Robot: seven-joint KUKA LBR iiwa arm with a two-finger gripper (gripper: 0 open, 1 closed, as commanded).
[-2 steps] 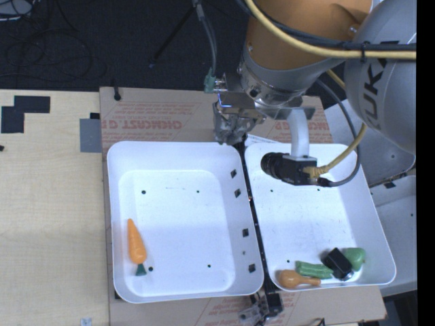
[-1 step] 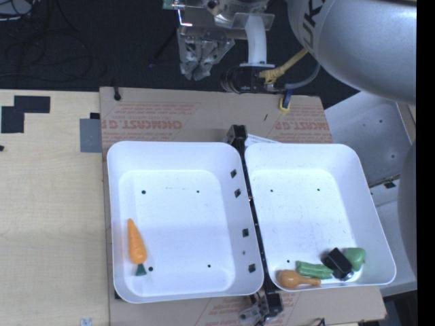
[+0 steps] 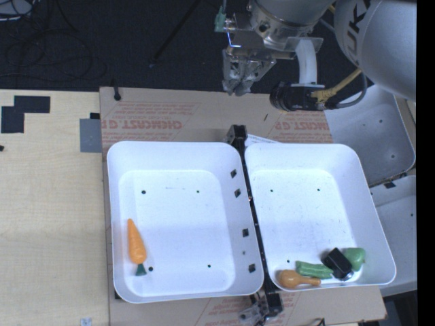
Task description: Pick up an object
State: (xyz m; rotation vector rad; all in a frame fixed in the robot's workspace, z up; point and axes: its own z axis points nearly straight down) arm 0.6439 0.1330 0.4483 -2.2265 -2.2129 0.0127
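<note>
The end effector (image 3: 239,79) is hanging high above the far edge of the counter (image 3: 47,202), beyond both bins and well apart from every object. Whether it is spread or pressed together cannot be told against the dark background, though nothing seems to be pinched in it. An orange carrot (image 3: 136,243) is lying in the left bin (image 3: 115,175), near its front left corner. In the right bin (image 3: 370,195), a cluster is sitting at the front right corner: a yellow-orange piece (image 3: 296,279), a green piece (image 3: 312,269), a black block (image 3: 337,263) and another green piece (image 3: 355,255), all close together.
</note>
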